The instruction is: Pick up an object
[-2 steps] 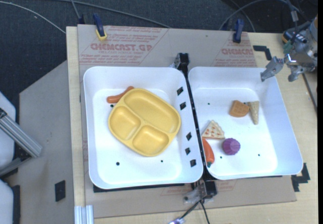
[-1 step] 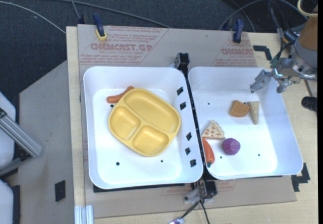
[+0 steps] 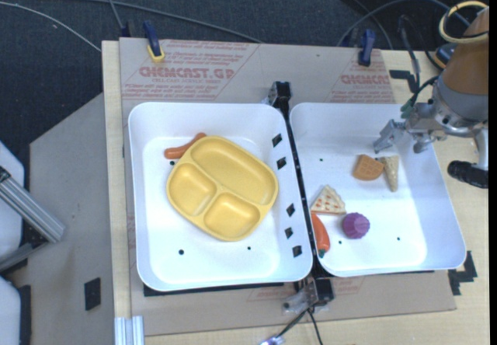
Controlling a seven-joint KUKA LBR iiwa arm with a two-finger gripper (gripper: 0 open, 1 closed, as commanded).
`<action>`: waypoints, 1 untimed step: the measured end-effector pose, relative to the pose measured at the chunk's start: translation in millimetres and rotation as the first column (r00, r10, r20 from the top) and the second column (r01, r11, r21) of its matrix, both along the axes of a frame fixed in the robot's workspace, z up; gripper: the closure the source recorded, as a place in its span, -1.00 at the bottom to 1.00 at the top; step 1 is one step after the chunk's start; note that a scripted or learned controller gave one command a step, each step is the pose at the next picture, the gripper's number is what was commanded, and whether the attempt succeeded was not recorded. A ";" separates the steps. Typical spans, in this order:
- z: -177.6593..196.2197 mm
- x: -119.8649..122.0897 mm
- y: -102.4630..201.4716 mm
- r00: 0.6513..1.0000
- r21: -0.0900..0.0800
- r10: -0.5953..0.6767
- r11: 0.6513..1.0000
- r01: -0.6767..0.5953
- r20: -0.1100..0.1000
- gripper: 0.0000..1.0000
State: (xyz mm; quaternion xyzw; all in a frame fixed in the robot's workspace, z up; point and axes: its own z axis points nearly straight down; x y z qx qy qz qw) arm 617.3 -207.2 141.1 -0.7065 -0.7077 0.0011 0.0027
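Two white bins fill the middle of the frame, the left bin [image 3: 147, 203] carrying a yellow divided tray [image 3: 221, 188] with an orange sausage-like piece [image 3: 182, 148] poking out from under its upper left edge, the right bin [image 3: 423, 246] holding the small pickable items. At the right edge the arm [image 3: 466, 75] hangs over that bin's upper right corner, its gripper [image 3: 403, 137] spread apart with nothing between the fingers, just above and right of a brown bread-like piece [image 3: 369, 169]. A pale wedge [image 3: 390, 172] lies touching that piece on its right; lower, near the bin's left wall, sit a sandwich triangle [image 3: 328, 201], a purple lump [image 3: 356, 224] and a small carrot [image 3: 321, 232]. By my reading this is the approach stage, nothing grasped yet. The next move would call for lowering over the brown piece and straddling it without nudging the wedge.
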 end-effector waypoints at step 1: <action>-49.6 1.3 0.0 1.000 -0.002 -0.002 1.000 0.002 0.007 -1.00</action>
